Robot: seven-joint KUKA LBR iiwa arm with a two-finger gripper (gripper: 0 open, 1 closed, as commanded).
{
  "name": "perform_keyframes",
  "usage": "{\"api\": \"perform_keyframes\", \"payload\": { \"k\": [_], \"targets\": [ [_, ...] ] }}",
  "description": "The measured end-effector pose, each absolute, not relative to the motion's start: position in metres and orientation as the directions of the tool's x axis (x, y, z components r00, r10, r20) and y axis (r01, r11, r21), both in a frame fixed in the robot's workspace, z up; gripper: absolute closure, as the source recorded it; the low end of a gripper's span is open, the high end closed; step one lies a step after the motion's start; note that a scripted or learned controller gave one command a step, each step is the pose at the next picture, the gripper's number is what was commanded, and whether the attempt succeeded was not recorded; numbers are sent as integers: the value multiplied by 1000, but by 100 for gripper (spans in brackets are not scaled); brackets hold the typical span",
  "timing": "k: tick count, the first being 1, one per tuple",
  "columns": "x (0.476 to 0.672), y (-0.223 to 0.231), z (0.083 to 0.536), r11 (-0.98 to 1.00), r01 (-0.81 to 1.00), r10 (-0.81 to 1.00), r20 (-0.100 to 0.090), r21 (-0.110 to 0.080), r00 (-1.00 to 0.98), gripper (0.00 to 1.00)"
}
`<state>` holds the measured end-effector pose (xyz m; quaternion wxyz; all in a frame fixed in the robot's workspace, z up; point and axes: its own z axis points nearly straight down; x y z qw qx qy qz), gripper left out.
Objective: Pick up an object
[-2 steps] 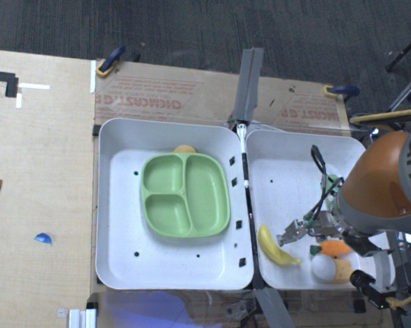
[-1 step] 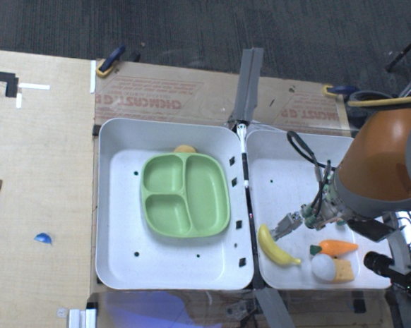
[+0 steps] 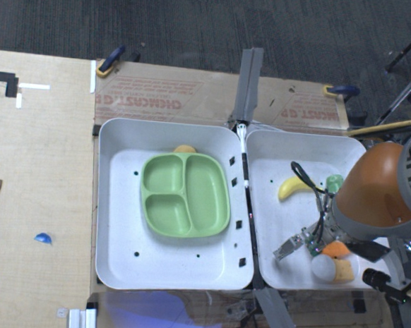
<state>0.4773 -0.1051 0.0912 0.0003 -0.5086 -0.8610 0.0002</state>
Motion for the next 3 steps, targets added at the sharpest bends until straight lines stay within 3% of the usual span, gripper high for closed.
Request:
{"api": "perform_keyframes", "payload": {
  "k": [1,2,3],
  "targets": [
    [570,-168,132,463,886,886,-3,1,-463,0],
    [602,-196,94,581,814,814,6,11,-581,0],
    [603,-199,104,582,813,814,-3,9,-582,100]
  ]
}}
